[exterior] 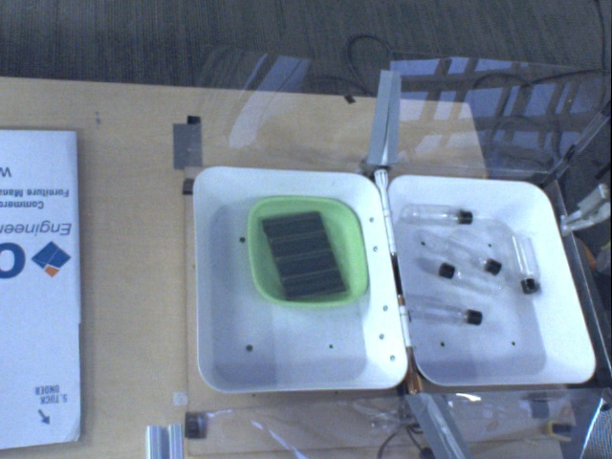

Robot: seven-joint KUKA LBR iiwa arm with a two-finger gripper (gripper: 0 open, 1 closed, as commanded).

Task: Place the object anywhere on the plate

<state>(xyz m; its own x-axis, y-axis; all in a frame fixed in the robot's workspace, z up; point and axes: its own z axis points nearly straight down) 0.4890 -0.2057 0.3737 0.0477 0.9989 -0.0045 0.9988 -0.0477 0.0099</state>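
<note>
Frankly, you cannot tell from this view whether the gripper is released or clenched, so start at the right-hand shallow white plastic bin (559, 347), on the side the arm works from. Several clear plastic tubes with black caps (435, 215) lie loose on its floor. One lies along the far wall. One lies lengthwise near the right wall, cap toward the near edge. Two lie close together at the middle, and one lies nearer the near edge. They are apart from one another, and none of them leans on a wall.

Across the seam where the two bins touch, the left-hand shallow white plastic bin (287, 361) holds the square lime-green plate (356, 247) in its far half. Flat on that plate, slightly skewed, lies the dark grey ribbed rectangular block (303, 254), inside the rim on all sides. Nothing covers the plate or the block.

Beyond the bins, you have a grey metal upright (385, 122) at the far end of the seam and a small grey block (187, 144) off the left bin's far-left corner. A white printed booklet (33, 285) lies at the bench's left edge.
</note>
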